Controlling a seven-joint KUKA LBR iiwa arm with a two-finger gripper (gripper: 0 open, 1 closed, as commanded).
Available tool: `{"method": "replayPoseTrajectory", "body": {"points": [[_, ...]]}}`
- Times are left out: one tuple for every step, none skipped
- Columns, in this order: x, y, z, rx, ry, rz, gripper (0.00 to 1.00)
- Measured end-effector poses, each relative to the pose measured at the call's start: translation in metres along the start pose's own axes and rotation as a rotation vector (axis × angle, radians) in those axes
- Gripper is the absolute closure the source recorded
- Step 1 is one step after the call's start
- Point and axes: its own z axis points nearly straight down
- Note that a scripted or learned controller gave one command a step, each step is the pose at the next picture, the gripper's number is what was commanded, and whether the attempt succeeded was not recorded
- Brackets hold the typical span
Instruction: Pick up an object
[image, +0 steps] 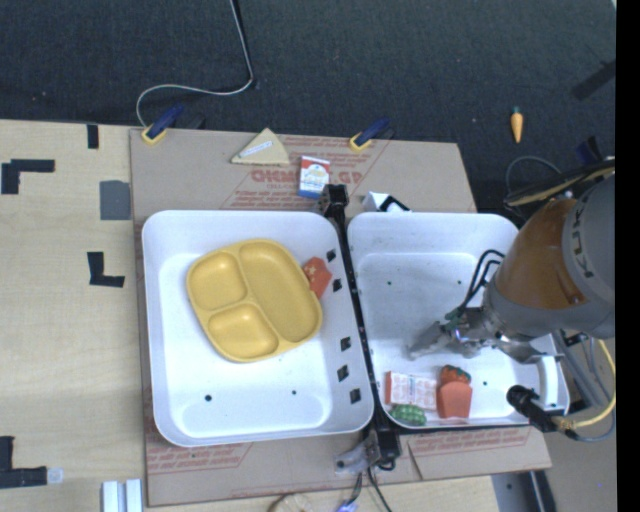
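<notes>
Even, fairly bright overhead light falls across the frame, with only soft, faint shadows. The two shallow white plastic bins (160, 330) are washed pale, with mild glare on their floors. The dark floor along the top is dim. Detail is soft and slightly grainy throughout.

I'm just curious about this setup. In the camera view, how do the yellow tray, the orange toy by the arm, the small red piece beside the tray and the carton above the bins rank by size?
1. Yellow tray, by far.
2. Orange toy.
3. Carton and red piece: they look too alike to rank.
</notes>
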Motion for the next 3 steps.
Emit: {"method": "replayPoseTrajectory", "body": {"points": [[-0.059, 0.028, -0.047, -0.002, -0.003, 0.001, 0.00], [0.006, -0.019, 0.000, -0.002, -0.001, 0.000, 0.00], [-0.026, 0.040, -0.096, -0.003, -0.003, 0.000, 0.00]]}}
